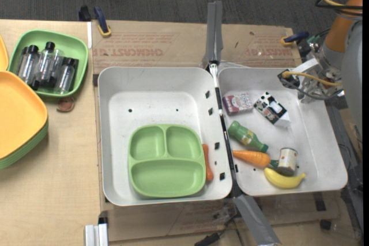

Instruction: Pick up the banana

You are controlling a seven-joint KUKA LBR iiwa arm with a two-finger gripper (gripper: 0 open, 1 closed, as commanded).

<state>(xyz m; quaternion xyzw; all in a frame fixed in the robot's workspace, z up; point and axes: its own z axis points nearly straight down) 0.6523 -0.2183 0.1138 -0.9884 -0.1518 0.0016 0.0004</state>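
Banana point(283, 178) lies untouched in my right bin point(323, 141)
My claw point(302, 84) hovers at the bin's far rim; wiring blurs it, so its grip I cannot tell

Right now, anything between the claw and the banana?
No wall or barrier. The claw sits over the right bin's far edge; the banana lies at its near edge, but a small can and a carrot crowd its far side.

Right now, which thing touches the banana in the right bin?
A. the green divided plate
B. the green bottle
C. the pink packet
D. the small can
D: the banana lies at the front of the right bin, with the small can resting right against its upper side.
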